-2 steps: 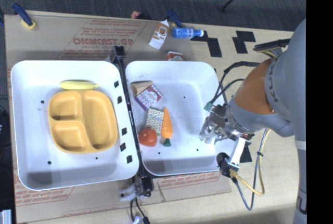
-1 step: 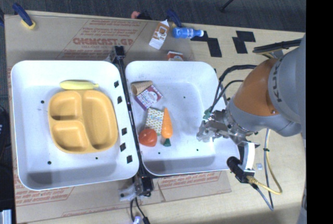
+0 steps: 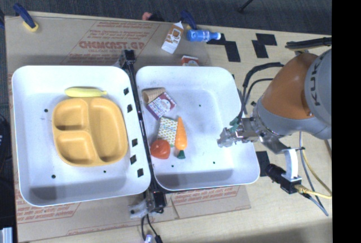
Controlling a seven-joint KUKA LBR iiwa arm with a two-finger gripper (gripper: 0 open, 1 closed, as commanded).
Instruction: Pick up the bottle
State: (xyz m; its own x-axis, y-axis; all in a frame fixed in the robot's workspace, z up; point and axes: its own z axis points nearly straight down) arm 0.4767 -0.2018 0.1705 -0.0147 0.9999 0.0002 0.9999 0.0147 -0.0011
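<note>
A small blue bottle (image 3: 198, 36) with a pale cap lies on its side on the bench, just beyond the far edge of the right bin (image 3: 194, 177). My gripper (image 3: 227, 138) hangs low over the right side of that bin, near its right wall and well away from the bottle. Nothing shows in the gripper. The grey and orange arm (image 3: 293, 98) comes in from the right above the bin's rim.
In the right bin's left half lie a cone-shaped toy (image 3: 152, 94), a red-labelled packet (image 3: 162, 105), a checkered packet (image 3: 167, 129), a carrot (image 3: 180, 133) and a tomato (image 3: 160, 149). The left bin holds a yellow divided plate (image 3: 89, 129) and a banana (image 3: 86, 91). A small carton (image 3: 172, 38) lies beside the bottle.
</note>
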